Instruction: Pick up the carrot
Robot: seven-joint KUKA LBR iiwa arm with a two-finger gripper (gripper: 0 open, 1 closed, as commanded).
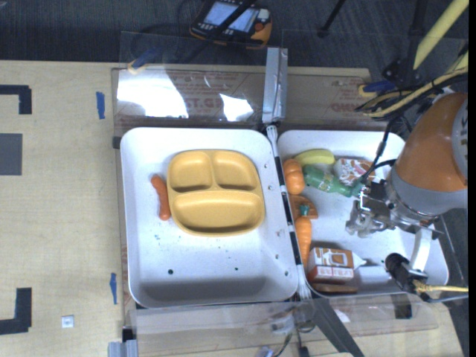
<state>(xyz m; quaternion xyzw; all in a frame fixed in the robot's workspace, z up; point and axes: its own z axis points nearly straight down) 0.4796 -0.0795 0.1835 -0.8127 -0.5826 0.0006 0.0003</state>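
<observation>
A: Where is the carrot?

B: The tapered orange carrot [303,234] lies in the right-hand shallow white plastic bin [372,141], hard against its 9 o'clock wall, long axis running roughly 12 to 6. A brown-and-white printed carton [334,267] sits just at its 5 o'clock, and a rounded orange fruit [294,178] lies at its 12 o'clock, with a green plastic bottle [329,182] and a yellow banana [315,157] beyond.

A: And the arm?

B: The metal two-finger gripper [366,220] hangs over the middle of that bin, at the carrot's 3 o'clock and apart from it. I can't tell how wide the fingers stand; nothing is visibly held.

A: How should the pick go?

B: I'd judge it should shift toward 9 o'clock and close across the carrot's narrow width, mid-length. The wall crowds one side, so a finger may clip it or the carton.

A: The surroundings?

B: The left-hand white bin [141,236] holds a tan three-compartment tray [216,192] with an orange sausage-shaped piece [161,198] at its 9 o'clock. Both bins rest on a pale wooden worktop [52,199]; a handheld control pendant [230,19] lies on dark floor at 12 o'clock.
</observation>
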